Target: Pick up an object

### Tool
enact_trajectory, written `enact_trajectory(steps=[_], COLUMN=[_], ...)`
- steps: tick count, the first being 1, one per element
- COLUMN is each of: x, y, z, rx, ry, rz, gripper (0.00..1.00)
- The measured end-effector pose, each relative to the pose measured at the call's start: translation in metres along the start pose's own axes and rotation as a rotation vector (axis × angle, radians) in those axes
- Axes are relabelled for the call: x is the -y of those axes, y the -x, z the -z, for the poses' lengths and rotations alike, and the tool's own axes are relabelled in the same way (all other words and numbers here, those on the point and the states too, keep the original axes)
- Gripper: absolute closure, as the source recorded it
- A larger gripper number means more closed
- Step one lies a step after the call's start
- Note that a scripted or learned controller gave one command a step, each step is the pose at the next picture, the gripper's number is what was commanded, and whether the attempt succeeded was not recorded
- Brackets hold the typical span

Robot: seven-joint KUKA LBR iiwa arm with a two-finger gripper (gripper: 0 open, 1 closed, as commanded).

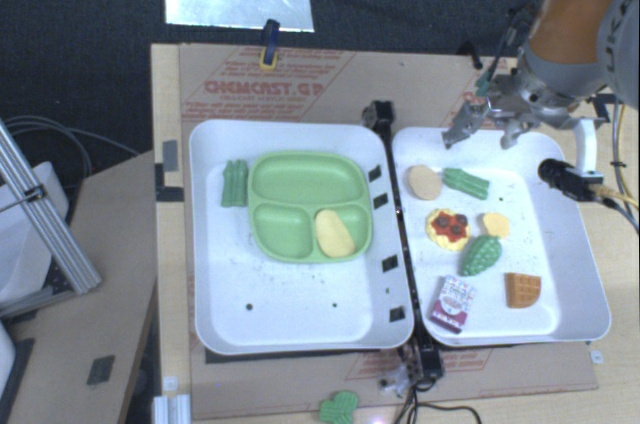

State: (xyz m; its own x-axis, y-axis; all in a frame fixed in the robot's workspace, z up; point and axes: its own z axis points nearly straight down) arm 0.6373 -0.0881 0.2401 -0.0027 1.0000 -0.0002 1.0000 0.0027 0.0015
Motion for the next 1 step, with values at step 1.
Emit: enact_trajectory(steps=[1], x=[0.0572], y=[0.0425], z=[-0.1386], rx=[0.0], ry=[-0.009], rz=[-0.008], gripper=[0.0])
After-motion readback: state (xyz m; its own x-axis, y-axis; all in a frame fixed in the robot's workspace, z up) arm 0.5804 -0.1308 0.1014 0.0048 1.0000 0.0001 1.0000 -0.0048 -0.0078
